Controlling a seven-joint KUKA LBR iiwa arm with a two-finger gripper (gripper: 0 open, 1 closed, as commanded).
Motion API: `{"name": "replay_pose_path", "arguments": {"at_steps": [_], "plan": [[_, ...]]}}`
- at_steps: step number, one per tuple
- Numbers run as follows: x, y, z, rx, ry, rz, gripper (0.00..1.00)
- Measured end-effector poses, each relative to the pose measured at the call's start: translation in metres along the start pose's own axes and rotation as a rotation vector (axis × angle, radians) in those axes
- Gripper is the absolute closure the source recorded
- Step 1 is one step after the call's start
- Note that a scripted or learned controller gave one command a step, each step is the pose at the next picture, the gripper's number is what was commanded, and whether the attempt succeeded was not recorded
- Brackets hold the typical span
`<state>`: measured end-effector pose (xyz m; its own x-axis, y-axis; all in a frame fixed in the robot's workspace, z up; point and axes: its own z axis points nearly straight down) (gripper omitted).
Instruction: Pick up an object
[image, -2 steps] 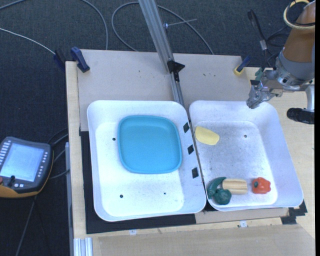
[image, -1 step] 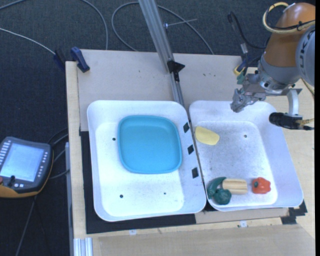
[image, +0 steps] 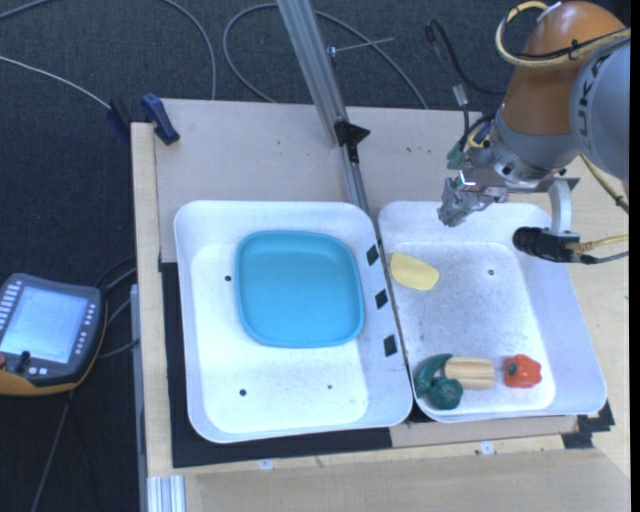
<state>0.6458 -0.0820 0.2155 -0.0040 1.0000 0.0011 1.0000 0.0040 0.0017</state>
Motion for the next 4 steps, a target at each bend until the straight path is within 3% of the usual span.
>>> {"name": "replay_pose_path", "arguments": {"at_steps": [2, 3, 4], "plan": [[0.09, -0.043, -0.025, 0.0, 0.0, -0.001, 1.0], [0.137, -0.065, -0.013, 0.002, 0.0, 0.0, 1.0], [0.177, -0.082, -0.028, 0.0, 0.0, 0.0, 1.0]]}}
